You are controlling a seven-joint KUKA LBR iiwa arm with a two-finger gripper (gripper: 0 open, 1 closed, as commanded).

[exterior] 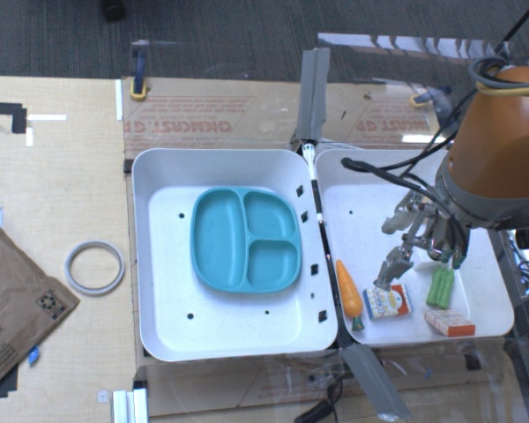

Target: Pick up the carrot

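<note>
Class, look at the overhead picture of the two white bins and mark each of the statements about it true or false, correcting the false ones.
1. The carrot lies in the right bin, close to its left wall. True.
2. The teal divided plate sits in the right bin. False: it sits in the left bin.
3. The pincer has the carrot between its fingers. False: the carrot lies on the bin floor, apart from it.
4. A green object lies in the right bin. True.
5. A roll of tape lies on the bench left of the bins. True.
</note>
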